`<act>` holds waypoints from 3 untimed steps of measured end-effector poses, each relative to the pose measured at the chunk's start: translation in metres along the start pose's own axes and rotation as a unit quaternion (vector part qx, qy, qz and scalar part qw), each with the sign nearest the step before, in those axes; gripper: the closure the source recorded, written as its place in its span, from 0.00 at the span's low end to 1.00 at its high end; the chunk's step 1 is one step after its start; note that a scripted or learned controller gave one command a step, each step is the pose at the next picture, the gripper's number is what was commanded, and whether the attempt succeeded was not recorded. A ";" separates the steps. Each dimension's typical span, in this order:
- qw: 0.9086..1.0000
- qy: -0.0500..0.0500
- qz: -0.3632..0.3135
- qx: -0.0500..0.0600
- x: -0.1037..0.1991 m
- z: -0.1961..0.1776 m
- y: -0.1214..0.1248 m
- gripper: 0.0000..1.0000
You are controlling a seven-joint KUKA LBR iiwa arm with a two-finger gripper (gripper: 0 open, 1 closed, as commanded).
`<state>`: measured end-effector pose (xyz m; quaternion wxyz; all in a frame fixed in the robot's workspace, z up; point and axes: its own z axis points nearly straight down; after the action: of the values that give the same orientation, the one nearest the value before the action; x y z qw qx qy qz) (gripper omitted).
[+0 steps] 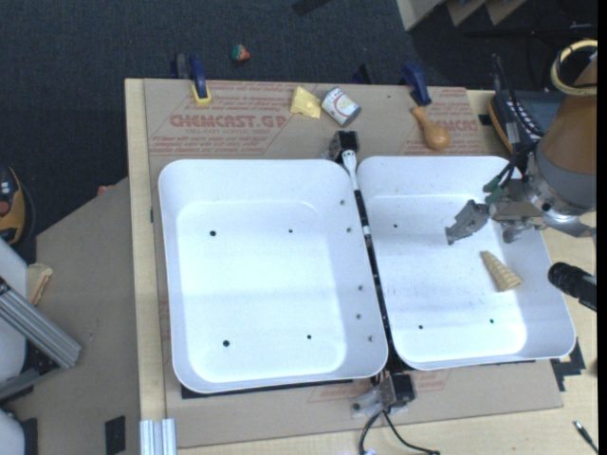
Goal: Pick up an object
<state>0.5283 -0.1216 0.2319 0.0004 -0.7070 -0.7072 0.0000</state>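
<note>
We saw the bench, a brown board, carrying two shallow white bins side by side. Left bin sat toward the bench's left edge, bare white floor with a few small dark dots. Along the bench's far edge, left to right: a blue and yellow clamp near the far left corner, a yellow block, a small white and grey object just beside it, a blue clamp, and an orange wooden piece near the far right corner. A black strip ran along the seam between the two bins, with a small black part at its far end. Right bin sat toward the bench's right edge. Inside it, near its right rim, lay a tan ridged cone, tilted, resting on the bin floor. The gripper hung over the far right part of the right bin, just above and left of the cone in the view, apart from it. Its grey fingers pointed left and down; we could not tell how far open they were, and we saw nothing between them. The arm reached in from the right edge, orange band above the wrist.
</note>
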 end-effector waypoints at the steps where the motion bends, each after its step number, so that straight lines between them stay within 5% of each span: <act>1: 1.000 0.000 0.000 -0.001 0.000 -0.011 0.001 1.00; 2: 1.000 -0.004 -0.001 -0.012 -0.016 -0.196 0.027 1.00; 3: 1.000 0.001 0.001 0.006 -0.013 -0.089 -0.013 1.00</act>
<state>0.5155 -0.1342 0.3214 0.0054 -0.7078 -0.7064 0.0032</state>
